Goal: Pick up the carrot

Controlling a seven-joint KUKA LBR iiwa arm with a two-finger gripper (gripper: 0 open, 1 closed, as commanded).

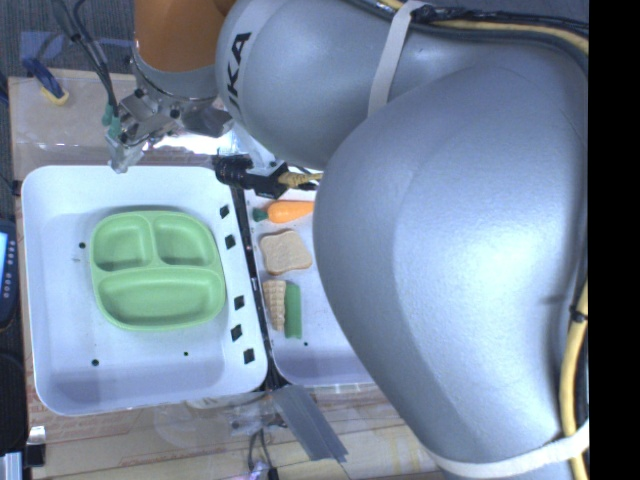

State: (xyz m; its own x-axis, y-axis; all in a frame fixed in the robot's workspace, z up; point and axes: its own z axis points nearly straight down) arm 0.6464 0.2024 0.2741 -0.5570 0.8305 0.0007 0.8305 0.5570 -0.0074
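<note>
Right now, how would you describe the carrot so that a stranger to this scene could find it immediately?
Start at the right shallow white bin, largely hidden under the big grey robot arm. Along its left side lies a short row of toy foods; the small orange carrot is at the far end, above the tan slice of bread and the yellow-green corn cob. It is the row's one orange piece.

My bulky grey rounded arm casing (450, 228), orange band (180, 18) above my wrist, black KUKA lettering, yellow and black cables along my shell, pale strap, small metallic end effector (130, 133)
</note>
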